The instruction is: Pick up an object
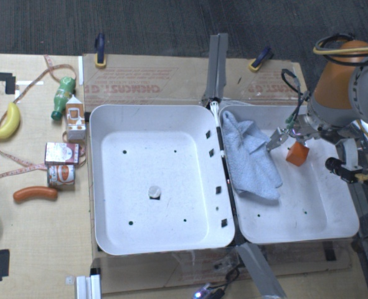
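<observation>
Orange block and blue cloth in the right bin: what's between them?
In the camera view, one claw finger lies between the orange block and the blue cloth.

Grey KUKA arm with orange band (334, 83) enters from the right, wrist bent down and leftward over the right bin near its far right corner. Two-finger gripper (283, 139) points left, one finger (276, 142) visible as a slim grey prong.

In the right bin (333, 226), the tool (284, 139) hangs beside an orange block (297, 154) and a crumpled blue cloth (249, 157), while the left bin (109, 229) holds a small grey disc (154, 193).
</observation>
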